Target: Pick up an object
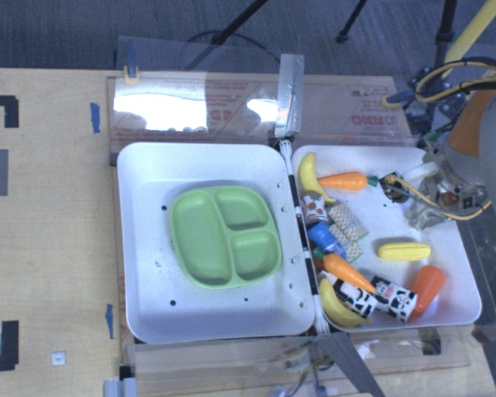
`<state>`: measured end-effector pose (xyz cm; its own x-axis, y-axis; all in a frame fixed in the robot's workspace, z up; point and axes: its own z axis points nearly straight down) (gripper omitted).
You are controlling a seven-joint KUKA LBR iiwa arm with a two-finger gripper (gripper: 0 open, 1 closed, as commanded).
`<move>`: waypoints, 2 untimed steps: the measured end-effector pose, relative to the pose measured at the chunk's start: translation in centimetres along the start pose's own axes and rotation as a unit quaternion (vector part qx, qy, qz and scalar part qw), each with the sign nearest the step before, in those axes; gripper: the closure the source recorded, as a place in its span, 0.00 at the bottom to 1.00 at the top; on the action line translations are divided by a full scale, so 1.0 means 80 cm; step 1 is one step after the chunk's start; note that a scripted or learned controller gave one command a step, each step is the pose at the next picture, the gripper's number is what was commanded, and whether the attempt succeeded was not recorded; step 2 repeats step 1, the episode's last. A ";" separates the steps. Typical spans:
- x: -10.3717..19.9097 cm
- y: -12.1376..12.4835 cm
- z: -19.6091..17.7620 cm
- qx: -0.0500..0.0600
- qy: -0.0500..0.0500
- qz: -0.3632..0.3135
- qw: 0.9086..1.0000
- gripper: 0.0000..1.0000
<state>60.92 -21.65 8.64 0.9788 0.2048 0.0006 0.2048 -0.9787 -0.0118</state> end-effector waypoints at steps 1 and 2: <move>0.011 0.003 0.002 0.003 -0.006 0.000 1.000 1.00; 0.011 0.003 0.002 0.003 -0.006 0.000 1.000 1.00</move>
